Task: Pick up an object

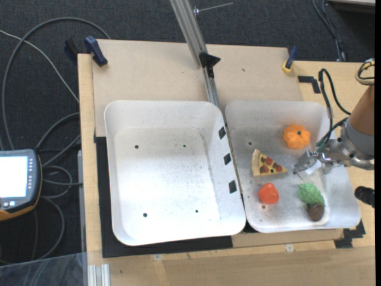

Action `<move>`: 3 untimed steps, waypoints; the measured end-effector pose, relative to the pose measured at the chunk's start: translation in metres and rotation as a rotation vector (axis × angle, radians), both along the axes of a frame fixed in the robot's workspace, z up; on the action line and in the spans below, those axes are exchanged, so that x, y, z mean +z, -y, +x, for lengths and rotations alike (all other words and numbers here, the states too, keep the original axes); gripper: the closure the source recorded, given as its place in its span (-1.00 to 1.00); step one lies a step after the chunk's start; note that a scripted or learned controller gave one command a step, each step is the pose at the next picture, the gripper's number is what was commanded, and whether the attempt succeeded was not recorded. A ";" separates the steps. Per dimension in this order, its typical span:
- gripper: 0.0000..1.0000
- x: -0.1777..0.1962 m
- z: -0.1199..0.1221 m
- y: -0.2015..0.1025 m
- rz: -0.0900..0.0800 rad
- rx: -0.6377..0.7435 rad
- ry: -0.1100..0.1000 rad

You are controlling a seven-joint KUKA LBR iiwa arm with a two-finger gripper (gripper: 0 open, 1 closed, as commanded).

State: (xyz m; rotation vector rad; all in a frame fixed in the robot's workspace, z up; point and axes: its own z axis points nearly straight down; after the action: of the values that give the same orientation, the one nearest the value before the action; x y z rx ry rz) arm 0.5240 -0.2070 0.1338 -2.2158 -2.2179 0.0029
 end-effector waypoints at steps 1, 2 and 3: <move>-1.00 -0.044 -0.001 -0.001 0.000 -0.001 0.000; 1.00 -0.030 0.001 0.000 -0.001 0.000 0.007; 1.00 0.031 0.009 0.005 -0.006 0.000 0.013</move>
State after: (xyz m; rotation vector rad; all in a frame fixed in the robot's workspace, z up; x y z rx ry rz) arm 0.5331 -0.2119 0.1647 -2.2254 -2.2282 -0.0050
